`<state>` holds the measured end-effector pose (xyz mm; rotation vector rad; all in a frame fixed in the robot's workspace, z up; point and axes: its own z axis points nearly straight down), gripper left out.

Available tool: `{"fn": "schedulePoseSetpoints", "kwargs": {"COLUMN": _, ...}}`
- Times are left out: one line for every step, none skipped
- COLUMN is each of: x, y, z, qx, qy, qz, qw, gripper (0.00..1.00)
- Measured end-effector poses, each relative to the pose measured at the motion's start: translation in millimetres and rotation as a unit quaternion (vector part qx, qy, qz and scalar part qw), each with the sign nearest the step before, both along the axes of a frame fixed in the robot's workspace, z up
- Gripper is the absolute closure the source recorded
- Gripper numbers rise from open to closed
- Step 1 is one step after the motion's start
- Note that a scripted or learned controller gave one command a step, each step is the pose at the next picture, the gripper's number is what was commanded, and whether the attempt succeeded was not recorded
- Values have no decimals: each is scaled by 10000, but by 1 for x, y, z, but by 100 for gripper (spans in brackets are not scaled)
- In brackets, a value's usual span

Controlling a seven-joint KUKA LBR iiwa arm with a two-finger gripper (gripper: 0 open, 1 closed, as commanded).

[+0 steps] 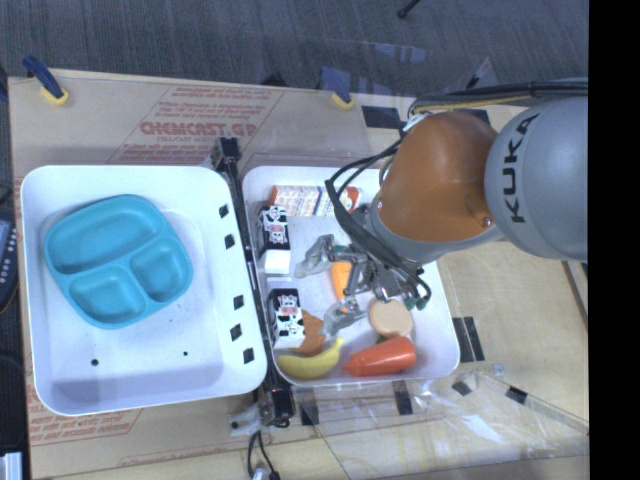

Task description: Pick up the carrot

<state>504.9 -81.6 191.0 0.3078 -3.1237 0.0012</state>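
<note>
The arm [470, 183] reaches in from the right, its tool [335, 283] lowered.

Robotics lab, not a home or kitchen. Industrial KUKA arm [520, 183], grey with an orange band, reaches over a bench [520, 308] covered in brown protective paper printed with a maker's name. Clamps [45, 81] with blue and yellow grips hold the sheet at the far edge. Two shallow white bins [60, 388] sit side by side, black tape marks along their shared edge. Right bin holds toy play food and small boxes, left a blue divided plate [115, 258]. Grey office carpet [250, 18] beyond the bench, cables running near the arm.
</note>
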Motion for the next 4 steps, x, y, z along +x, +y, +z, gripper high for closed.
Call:
{"fn": "schedulePoseSetpoints", "kwargs": {"x": 27, "y": -28, "z": -80, "qx": 13, "qy": 22, "qz": -211, "qw": 9998, "gripper": 0}}
{"fn": "schedulePoseSetpoints", "kwargs": {"x": 31, "y": -26, "z": -66, "qx": 9, "qy": -19, "qz": -160, "qw": 9999, "gripper": 100}}
{"fn": "schedulePoseSetpoints", "kwargs": {"x": -2, "y": 42, "z": 2, "qx": 10, "qy": -37, "qz": -1315, "qw": 9913, "gripper": 100}}
{"fn": "schedulePoseSetpoints", "kwargs": {"x": -28, "y": 18, "z": 0, "qx": -2, "qy": -1, "qz": -2803, "qw": 9599, "gripper": 100}}
